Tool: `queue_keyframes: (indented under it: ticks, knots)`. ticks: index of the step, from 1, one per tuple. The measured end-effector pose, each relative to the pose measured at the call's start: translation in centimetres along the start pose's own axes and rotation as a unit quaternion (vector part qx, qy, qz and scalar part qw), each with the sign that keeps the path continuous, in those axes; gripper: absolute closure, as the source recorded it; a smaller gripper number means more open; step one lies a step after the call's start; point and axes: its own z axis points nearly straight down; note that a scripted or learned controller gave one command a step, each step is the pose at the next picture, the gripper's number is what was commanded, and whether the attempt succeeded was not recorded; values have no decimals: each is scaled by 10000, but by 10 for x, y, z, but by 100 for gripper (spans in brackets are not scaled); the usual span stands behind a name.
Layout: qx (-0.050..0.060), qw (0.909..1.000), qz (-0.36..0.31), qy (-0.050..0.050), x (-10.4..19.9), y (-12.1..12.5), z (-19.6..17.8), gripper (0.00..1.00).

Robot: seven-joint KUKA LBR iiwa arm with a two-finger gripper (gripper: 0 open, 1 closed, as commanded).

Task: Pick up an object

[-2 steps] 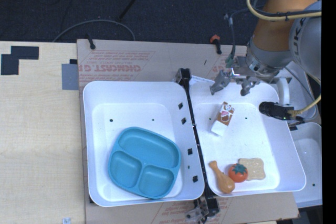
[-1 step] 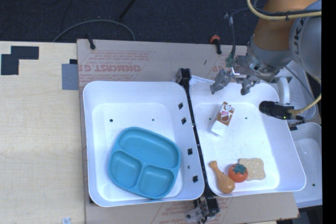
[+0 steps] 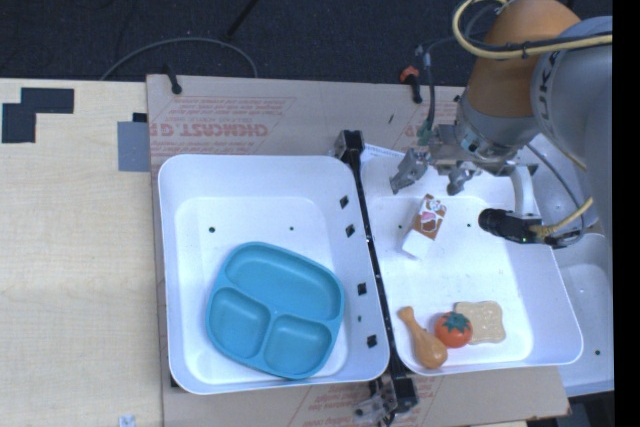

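Observation:
My gripper (image 3: 432, 175) hangs over the back of the right bin (image 3: 545, 315), its two grey fingers spread apart and open with nothing between them. Just below it lies a small white carton (image 3: 425, 225) with a red and brown label, tilted on the bin floor. Near the front of the same bin sit a tan toy drumstick (image 3: 424, 339), a red tomato (image 3: 452, 329) and a slice of toast (image 3: 485, 320), close together.
The left bin (image 3: 180, 215) holds a blue divided plate (image 3: 275, 308). A black divider (image 3: 362, 245) runs between the bins. A black handle-like part (image 3: 510, 225) of the arm juts over the right bin's right side. Cardboard lies under both bins.

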Motion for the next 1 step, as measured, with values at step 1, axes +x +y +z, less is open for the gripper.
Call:
queue_keyframes:
  ticks: [1]
  knots:
    - [6,10000,6,3,-1,-8,46,0]
